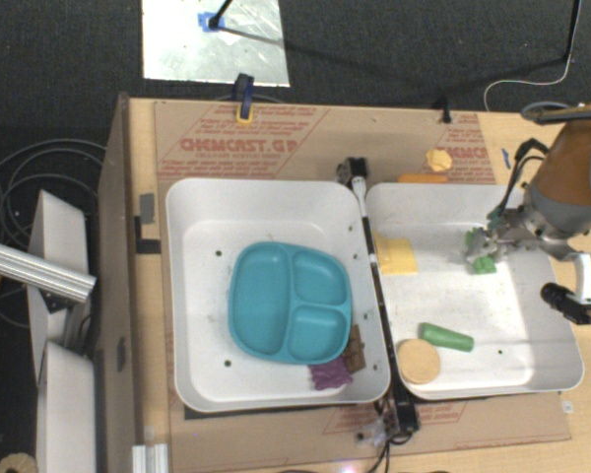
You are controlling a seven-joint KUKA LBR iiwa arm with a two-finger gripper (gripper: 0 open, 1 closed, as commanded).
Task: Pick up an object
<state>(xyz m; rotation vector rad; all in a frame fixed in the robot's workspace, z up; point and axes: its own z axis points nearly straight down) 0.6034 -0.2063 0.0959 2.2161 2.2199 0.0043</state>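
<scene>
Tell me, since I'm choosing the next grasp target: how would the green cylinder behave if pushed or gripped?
The green cylinder lies on its side on the flat bin floor, so it probably rolls when nudged. It looks small and smooth, likely light and perhaps slippery.

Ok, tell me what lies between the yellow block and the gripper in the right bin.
In the camera view, only bare white bin floor separates the yellow block from the gripper.

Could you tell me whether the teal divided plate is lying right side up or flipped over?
Right side up: the teal divided plate lies flat in the left bin with its three compartments facing up.
</scene>
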